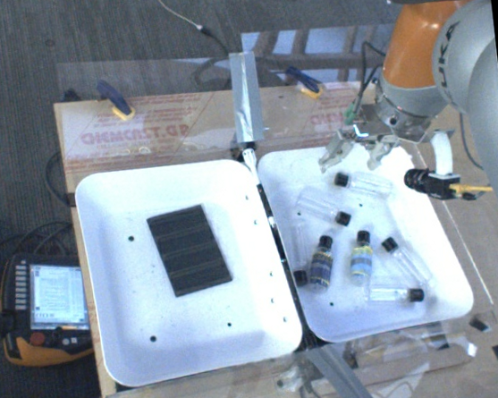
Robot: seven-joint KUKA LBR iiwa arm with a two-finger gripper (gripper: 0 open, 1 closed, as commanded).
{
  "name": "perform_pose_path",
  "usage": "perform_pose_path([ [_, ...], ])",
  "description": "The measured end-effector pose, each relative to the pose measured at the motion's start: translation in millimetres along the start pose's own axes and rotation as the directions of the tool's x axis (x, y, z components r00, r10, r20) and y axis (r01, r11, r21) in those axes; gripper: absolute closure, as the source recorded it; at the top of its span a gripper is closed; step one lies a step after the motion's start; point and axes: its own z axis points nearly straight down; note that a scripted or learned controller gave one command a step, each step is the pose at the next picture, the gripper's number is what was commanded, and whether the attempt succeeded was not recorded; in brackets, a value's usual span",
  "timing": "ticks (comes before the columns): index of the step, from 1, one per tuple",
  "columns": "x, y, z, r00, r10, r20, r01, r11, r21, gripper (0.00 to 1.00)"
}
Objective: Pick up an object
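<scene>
The small bottles (339, 257) I was after lay below my pincer (356, 148), in the right bin (441, 296), among clear capped tubes (395, 291). My pincer hung over that bin's far edge, its fingers spread wide and holding nothing. I judged the clear tubes slippery and crowded: closing on one could nudge its neighbours or let it roll free. Well off to my pincer's left, the other bin (123, 344) held one dark flat slab (189, 250).

Fixed overhead camera, slanted down, both bins (103, 256) in frame
</scene>
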Motion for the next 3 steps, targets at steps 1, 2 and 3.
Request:
perform_pose_path([
  [1,-18.6,-67.0,95.2,1.000,-0.006,0.000,0.006,1.000,-0.001,0.00],
  [2,-71.8,-114.4,94.9,0.996,-0.084,0.004,0.084,0.996,-0.020,0.00],
  [3,-72.6,-113.8,85.7,0.997,-0.083,0.006,0.083,0.996,-0.021,1.00],
])
